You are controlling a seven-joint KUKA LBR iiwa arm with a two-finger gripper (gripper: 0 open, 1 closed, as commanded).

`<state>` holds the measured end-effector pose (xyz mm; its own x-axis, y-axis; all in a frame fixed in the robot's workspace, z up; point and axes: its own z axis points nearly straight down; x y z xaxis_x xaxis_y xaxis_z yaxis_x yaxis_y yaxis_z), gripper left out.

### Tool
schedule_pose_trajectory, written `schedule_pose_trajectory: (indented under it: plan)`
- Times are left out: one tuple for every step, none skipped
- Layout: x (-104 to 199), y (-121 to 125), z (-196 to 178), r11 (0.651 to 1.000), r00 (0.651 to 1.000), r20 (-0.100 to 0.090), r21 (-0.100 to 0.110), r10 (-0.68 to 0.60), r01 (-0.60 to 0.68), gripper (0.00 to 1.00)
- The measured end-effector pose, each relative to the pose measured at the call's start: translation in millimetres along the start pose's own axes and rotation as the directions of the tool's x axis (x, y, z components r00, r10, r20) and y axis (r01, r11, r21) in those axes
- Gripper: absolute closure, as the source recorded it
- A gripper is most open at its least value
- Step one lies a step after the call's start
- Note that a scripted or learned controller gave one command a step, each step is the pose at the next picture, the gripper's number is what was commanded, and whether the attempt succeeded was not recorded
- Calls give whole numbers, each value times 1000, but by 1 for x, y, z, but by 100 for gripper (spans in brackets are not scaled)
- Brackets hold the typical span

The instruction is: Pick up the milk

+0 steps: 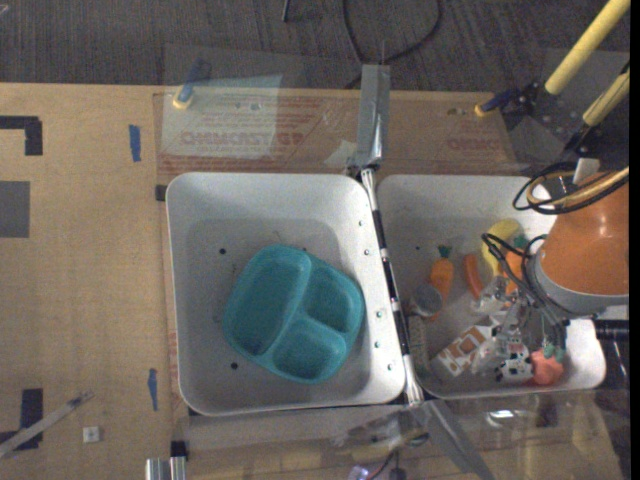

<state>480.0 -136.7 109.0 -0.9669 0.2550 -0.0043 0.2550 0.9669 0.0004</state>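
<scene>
Gripper: the grey two-finger gripper (515, 323) hangs low in the right bin, under the arm's big orange band (592, 253). I cannot tell what it has hold of, if anything; wires and small toys crowd that spot.
Milk: the small white toy milk carton with black cow spots (516, 367) sits near the front edge of the right bin, just below the gripper. I cannot tell if they touch.
How it will handle: it looks like a little toy box, so I think it is light and stiff. Its sides look smooth, so it may slip. It should not break easily.
Where to hold: I would pinch it across its two flat sides, near the middle, not on a corner.
Close neighbours: a pink-orange soft-looking lump (547, 368) is right beside the milk, and a brown and white flat box (463, 352) lies on its other side. They could get in the way.
Farther off: an orange toy carrot (441, 272) and a yellow toy (503, 240) lie farther back.
Right bin: the shallow white right bin (400, 208) holds all these toys.
Left bin: the shallow white left bin (190, 268) holds a teal plastic plate with three parts (292, 312).
</scene>
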Motion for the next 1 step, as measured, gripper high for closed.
schedule_pose_trajectory:
  plan:
    - [-45, 22, -30, 999, 999, 2, -1, 43, -43, 0]
